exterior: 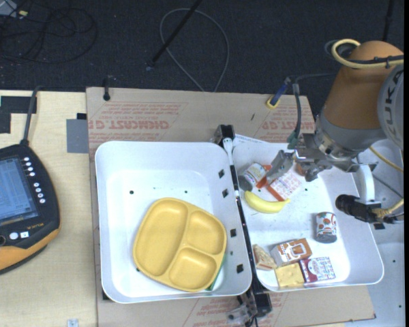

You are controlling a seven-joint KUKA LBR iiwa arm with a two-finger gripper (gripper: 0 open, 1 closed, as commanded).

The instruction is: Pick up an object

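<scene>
My gripper [294, 167] hangs over the back of the right bin [368, 264], its two fingers spread open. Just below it lies a white and red carton [287, 184], partly under the fingertips and not held. A yellow banana [264, 202] lies in front of the carton. A small can [325, 226] sits to the right. Near the bin's front are a brown box [291, 251], a yellow block [290, 276] and a red and white packet [320, 269]. A silvery wrapped item [251, 178] rests by the divider.
The left bin [116, 182] holds a yellow divided plate [179, 244]. A tablet-like pendant [13, 203] lies at the far left of the bench. A black clamp [358, 207] juts in over the right bin's right side.
</scene>
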